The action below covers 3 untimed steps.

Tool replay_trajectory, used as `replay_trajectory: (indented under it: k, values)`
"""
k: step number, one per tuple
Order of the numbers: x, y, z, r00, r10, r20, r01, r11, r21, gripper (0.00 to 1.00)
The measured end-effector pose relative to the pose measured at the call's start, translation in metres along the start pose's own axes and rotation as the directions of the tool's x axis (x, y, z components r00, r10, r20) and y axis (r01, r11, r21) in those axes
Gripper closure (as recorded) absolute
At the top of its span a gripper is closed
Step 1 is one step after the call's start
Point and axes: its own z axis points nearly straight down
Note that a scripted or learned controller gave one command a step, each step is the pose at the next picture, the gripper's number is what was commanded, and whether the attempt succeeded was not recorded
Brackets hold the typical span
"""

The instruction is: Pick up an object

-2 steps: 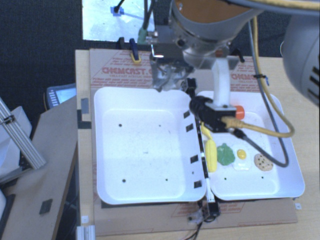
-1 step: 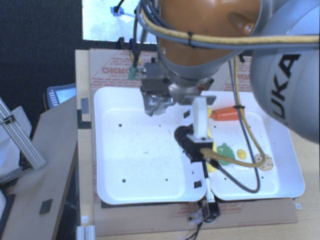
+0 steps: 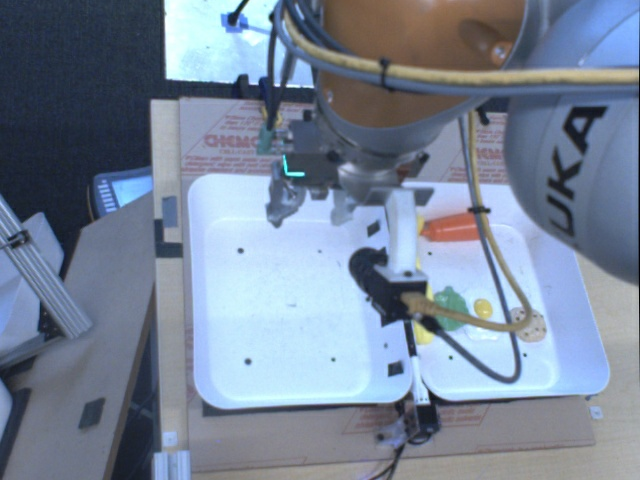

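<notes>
White letters "UKA" on grey arm (image 3: 575,158) (partly cropped), cardboard (image 3: 225,133) print unreadable

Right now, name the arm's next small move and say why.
Probably shift toward the right bin: the gripper hangs over the left bin's far edge, while the orange carrot and green toy lie in the right one.

Carrot (image 3: 455,229) and cookie (image 3: 528,326) in right bin (image 3: 570,298)

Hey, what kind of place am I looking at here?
Most likely a robotics lab's grasping test bench: a grey KUKA arm with loose cabling hangs over two shallow white bins, and the right one holds small toys such as an orange carrot.
</notes>
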Motion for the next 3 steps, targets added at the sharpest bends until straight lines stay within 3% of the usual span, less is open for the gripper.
replay_trajectory:
  k: [1,2,3]
  values:
    - [-0.045,0.046,0.111,1.000,0.006,0.006,-0.006,1.000,0.009,0.00]
    - [-0.079,0.091,0.246,1.000,0.005,0.007,-0.005,1.000,0.012,0.00]
    - [-0.129,0.164,0.357,1.000,0.006,0.005,-0.006,1.000,0.008,0.00]
